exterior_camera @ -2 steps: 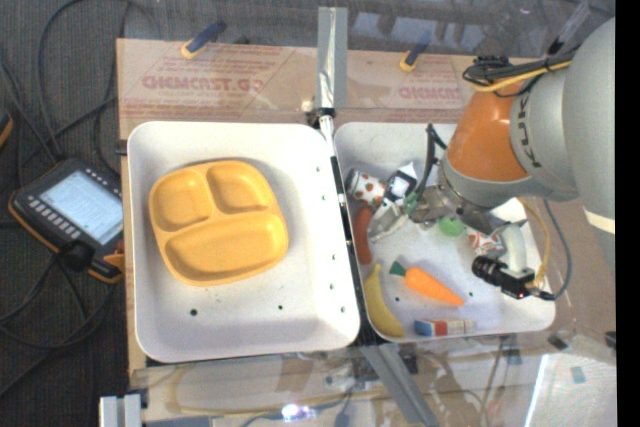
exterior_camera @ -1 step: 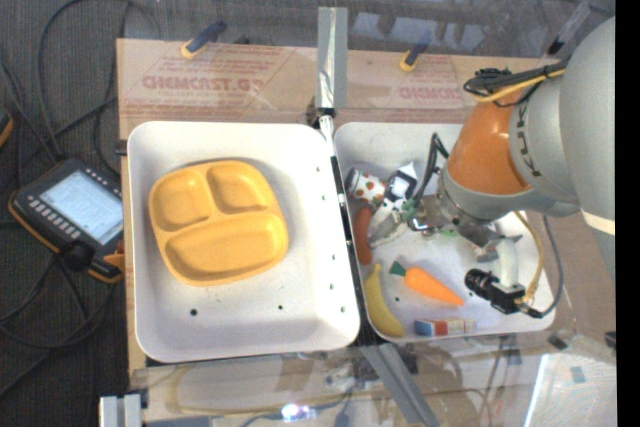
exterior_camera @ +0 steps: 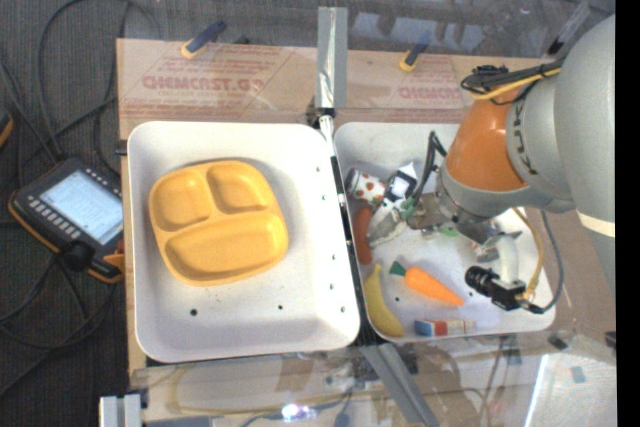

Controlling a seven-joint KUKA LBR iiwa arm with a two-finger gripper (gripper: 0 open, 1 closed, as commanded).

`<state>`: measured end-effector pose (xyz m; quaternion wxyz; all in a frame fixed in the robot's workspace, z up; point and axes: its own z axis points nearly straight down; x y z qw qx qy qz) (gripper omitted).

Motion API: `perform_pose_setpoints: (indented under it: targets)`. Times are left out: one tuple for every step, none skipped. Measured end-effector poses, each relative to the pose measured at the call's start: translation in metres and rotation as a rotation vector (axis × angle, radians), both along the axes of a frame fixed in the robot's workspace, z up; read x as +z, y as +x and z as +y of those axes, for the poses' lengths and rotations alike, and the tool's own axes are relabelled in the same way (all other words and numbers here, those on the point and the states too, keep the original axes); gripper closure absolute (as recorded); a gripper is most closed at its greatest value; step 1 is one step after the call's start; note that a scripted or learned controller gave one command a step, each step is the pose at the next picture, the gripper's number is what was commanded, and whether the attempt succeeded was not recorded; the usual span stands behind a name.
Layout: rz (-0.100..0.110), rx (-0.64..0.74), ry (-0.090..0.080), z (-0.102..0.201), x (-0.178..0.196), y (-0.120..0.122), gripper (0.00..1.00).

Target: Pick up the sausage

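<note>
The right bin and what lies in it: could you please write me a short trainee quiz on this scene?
1. True or false: the yellow divided plate lies in the left bin.
2. Which item lies along the right bin's left wall, near the front corner?
A. the banana
B. the carrot
C. the sausage
3. Fill in: the hand hovers over the right bin's ____ half.

Key:
1. True.
2. A; the carrot lies mid-bin, and the reddish sausage lies further back along that wall, beside the hand.
3. Left.
</note>
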<state>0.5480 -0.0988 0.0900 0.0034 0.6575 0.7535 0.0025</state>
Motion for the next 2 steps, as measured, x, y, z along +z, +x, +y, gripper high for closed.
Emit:
perform_pose_setpoints:
  targets:
    - [0.003, -0.271, 0.002, 0.003, 0.0, 0.017, 0.0]
    - [-0.005, -0.482, 0.003, 0.003, 0.0, -0.002, 0.0]
